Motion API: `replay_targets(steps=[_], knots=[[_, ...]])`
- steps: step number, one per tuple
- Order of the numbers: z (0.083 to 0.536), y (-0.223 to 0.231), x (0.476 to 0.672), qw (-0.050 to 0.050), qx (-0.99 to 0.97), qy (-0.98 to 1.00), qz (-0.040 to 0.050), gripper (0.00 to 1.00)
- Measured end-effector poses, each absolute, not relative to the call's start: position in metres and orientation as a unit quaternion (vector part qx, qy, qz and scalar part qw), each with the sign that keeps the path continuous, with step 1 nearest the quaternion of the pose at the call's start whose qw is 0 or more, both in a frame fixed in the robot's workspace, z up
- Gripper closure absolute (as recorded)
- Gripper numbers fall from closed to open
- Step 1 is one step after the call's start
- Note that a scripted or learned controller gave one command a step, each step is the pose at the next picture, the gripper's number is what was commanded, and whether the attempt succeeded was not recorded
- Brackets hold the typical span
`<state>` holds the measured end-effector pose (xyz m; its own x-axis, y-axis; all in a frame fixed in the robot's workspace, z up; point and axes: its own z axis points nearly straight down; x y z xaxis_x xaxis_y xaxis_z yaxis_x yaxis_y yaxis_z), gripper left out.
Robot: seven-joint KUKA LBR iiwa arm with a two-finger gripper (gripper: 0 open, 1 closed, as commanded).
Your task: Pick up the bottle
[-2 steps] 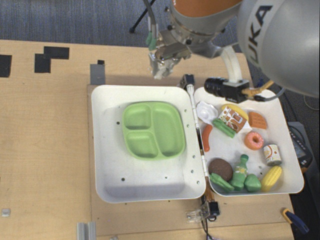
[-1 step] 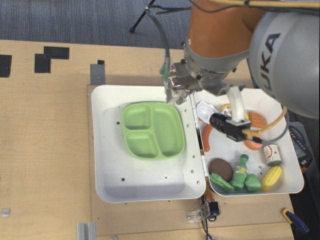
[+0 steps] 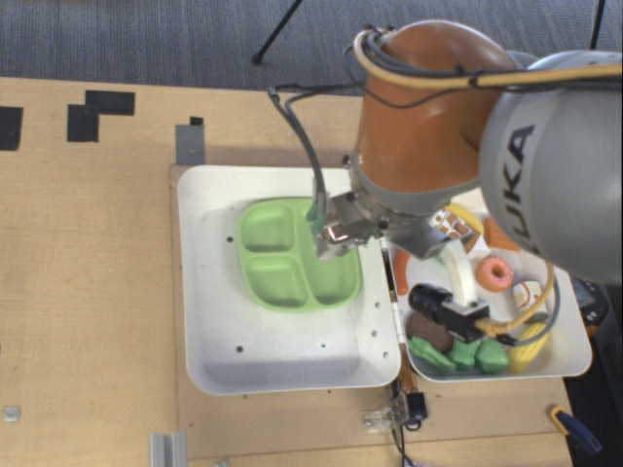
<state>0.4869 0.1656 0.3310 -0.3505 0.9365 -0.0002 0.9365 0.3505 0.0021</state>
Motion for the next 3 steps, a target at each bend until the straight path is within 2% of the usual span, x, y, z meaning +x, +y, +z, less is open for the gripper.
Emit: replay_targets(steps=[1,3], knots=[[0.49,0.184,0.487,0.002,0.572,0.82,0.0029,1.0],[0.271,0.149,0.487,0.0,0.501,0.866,0.0002,1.0]])
